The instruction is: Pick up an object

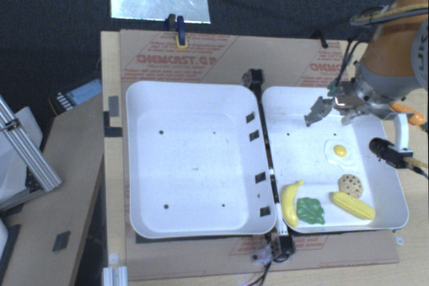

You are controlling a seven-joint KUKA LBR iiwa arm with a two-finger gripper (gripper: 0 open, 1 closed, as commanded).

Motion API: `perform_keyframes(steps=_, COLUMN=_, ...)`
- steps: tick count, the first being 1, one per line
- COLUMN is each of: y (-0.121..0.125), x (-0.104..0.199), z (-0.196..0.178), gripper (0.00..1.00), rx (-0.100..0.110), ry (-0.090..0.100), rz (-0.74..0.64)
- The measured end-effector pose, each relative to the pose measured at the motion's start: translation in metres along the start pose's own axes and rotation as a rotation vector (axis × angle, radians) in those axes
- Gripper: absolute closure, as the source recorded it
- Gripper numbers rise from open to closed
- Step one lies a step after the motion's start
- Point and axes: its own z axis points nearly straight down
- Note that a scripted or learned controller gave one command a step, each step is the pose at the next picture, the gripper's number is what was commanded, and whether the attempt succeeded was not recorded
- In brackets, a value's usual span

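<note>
We cannot tell from this angle how the jaws stand, nor do we see anything caught in them. The gripper [320, 112] hangs over the upper part of the right bin [288, 144], above bare white floor, on the grey arm [395, 50] that comes in from the right. Below it we find a fried egg [338, 151] lying near the bin's middle, apart from the gripper. Nearer the front edge sits a round cookie [349, 185], with a corn cob [353, 205] just beside it. At the front left corner a banana [289, 203] lies against a green leafy piece [310, 210]. The left bin [194, 157] stands alongside, touching the right one.
</note>
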Motion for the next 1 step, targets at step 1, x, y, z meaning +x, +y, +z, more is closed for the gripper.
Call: perform_keyframes(steps=1, y=-0.0063, x=0.0441, z=-0.1751, gripper=0.00, rx=-0.021, ry=0.000, rz=-0.007)
